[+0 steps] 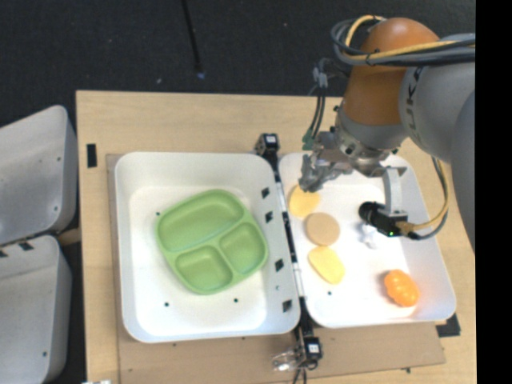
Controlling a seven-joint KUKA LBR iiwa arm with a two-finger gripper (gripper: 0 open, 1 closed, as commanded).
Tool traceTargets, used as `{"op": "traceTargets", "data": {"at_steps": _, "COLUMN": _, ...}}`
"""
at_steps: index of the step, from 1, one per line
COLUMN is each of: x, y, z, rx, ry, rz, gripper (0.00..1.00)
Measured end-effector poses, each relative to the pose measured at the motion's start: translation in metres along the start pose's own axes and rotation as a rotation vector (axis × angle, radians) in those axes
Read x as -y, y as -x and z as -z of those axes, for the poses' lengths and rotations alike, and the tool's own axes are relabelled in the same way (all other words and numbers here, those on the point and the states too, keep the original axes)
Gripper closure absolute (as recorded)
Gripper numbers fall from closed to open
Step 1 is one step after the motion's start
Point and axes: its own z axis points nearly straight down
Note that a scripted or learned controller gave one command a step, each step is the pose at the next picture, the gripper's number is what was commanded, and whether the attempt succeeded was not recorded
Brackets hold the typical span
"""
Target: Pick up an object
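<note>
Yellow disc [304, 204] is lying at the far left of the right bin [360, 298], close to the wall next to the left bin [144, 294]. Claw [314, 176] is hanging directly over the disc's far edge. Whether it is touching the disc cannot be resolved from this angle. Whether the claw is released or clenched: cannot tell. Arm [448, 94] is reaching in from the right, with its orange band [384, 54] above the wrist, over the far half of the right bin.

Other items in the right bin:
- A tan round biscuit [323, 230] is lying just beside the disc on its near side, their edges almost touching.
- A pale yellow oval piece [326, 265] is lying just nearer than the biscuit.
- An orange lump [400, 288] is sitting toward the near right corner, well apart from the other three.

Left bin is holding a green divided plate [212, 241] with three compartments, lying flat and turned at an angle to the bin walls. Both bins are sitting side by side on the wooden surface [200, 122].
</note>
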Motion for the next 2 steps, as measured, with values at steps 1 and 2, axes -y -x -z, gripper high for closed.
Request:
{"op": "traceTargets", "data": {"at_steps": 1, "x": 0.014, "y": -0.053, "z": 0.010, "rx": -0.002, "ry": 0.000, "rz": 0.002, "gripper": 1.00}}
{"op": "traceTargets", "data": {"at_steps": 2, "x": 0.019, "y": -0.103, "z": 0.013, "rx": -0.001, "ry": 0.001, "rz": 0.003, "gripper": 1.00}}
